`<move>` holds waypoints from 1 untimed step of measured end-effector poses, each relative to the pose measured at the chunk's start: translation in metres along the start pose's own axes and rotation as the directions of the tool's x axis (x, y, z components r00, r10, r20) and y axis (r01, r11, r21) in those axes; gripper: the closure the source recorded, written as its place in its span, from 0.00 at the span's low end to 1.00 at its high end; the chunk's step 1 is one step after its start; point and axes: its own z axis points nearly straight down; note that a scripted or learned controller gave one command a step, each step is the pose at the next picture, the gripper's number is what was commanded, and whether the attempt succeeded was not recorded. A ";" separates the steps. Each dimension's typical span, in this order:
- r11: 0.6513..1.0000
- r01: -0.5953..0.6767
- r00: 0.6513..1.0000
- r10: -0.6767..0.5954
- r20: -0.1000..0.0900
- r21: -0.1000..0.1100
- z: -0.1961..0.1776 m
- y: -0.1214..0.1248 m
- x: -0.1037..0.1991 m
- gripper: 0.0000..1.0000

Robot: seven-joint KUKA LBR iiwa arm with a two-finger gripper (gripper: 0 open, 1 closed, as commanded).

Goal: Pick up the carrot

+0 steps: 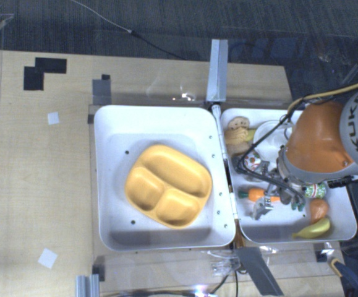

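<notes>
A: What do you have in the camera view?

B: You have 2 white bins. The left bin (104, 166) holds a yellow divided plate (167, 184). The arm hangs over the right bin (345, 228), its gripper (266, 204) low above the floor.

A: Where's the carrot?

B: The carrot (253, 195) lies in the right bin, just beside the gripper. You cannot tell how the tool stands. A banana (311, 229) lies near the front wall.
</notes>
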 end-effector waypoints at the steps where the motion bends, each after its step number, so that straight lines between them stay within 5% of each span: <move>1: 1.000 -0.023 1.000 0.023 -0.005 -0.001 0.001 0.003 -0.028 0.00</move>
